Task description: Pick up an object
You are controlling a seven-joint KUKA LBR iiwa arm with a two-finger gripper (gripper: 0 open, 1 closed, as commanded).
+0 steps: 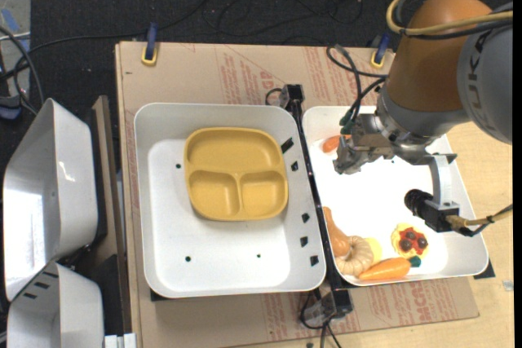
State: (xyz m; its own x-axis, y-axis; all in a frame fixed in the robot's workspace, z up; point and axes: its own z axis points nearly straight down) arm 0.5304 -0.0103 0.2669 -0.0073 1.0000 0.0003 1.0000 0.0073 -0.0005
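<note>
Faint red print runs across the cardboard-covered worktop (245, 69), too washed out to read, and grey letters on the arm are cut off at the frame edge. In the right bin (371, 200), a carrot (385, 268) lies along the near wall, its long axis roughly left to right, tip perhaps toward the left. The gripper (349, 160) hangs well apart from it, near the far-left corner beside a small orange piece (329, 144); whether it is closed cannot be told.
</note>
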